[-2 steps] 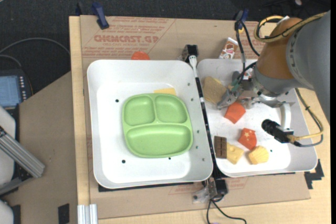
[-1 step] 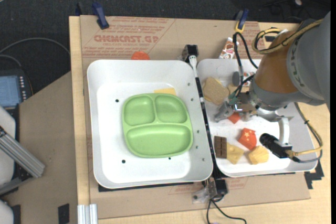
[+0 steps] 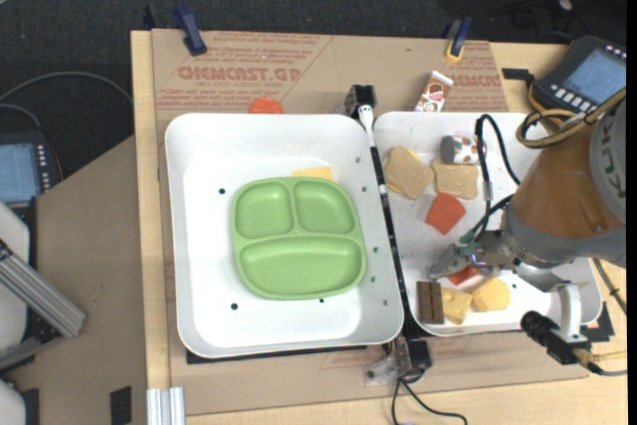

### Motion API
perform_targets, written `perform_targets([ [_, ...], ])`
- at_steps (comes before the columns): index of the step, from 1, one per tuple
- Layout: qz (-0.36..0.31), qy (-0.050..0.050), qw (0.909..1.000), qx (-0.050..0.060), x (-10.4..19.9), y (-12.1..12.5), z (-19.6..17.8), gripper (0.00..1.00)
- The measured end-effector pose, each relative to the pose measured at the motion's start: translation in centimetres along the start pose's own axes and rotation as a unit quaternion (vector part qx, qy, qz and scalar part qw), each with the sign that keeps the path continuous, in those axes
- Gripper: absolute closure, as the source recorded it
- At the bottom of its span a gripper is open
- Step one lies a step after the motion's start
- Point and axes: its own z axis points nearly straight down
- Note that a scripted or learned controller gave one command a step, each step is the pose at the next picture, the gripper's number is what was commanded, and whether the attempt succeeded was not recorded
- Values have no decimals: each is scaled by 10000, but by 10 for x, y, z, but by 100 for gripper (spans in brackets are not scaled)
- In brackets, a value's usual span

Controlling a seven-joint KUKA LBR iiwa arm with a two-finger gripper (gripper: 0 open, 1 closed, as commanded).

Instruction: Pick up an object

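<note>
While arm (image 3: 572, 204) bends low | jaws (image 3: 460, 264) over right bin (image 3: 498, 124)

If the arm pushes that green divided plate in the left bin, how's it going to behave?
The green plate looks like stiff moulded plastic, so it would probably slide rather than bend. It lies flat and wide in the left bin, so tipping seems unlikely. Its smooth raised rim may be awkward to pinch.

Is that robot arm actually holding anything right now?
Cannot be told. The gripper is low in the right bin among the toy food, but its tips are hidden.
</note>
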Motion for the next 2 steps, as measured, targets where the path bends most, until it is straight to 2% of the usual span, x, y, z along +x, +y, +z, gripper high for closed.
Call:
perform_targets([
  [1,-15,-19,10000,-53,1,5,-11,100],
  [2,-82,-7,9999,-114,80,80,-107,100],
])
